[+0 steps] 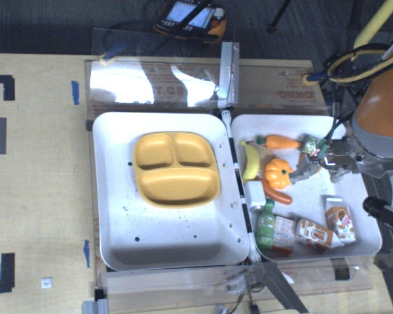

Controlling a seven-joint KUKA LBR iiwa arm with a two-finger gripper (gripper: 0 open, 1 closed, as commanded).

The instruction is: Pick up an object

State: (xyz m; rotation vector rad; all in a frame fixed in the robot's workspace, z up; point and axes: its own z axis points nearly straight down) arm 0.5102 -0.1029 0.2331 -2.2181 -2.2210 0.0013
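Note:
My gripper [306, 164] hangs low over the right bin [370, 241], reaching in from the right. It sits just right of a small orange pumpkin [278, 173], very close to it. A carrot [281, 142] lies above the pumpkin and a second orange piece [279, 195] lies just below it. A banana [250, 160] rests by the bin's left wall. A green bottle [265, 224] and two small cartons [313, 234] [339, 221] lie along the front. I see nothing lifted off the bin floor.
The left bin [111, 227] holds a yellow divided plate [177, 169]. A clear divider wall [239, 175] stands between the bins. The grey arm with its orange band [380, 110] covers the right bin's far right corner. A small white block [255, 192] lies beside the pumpkin.

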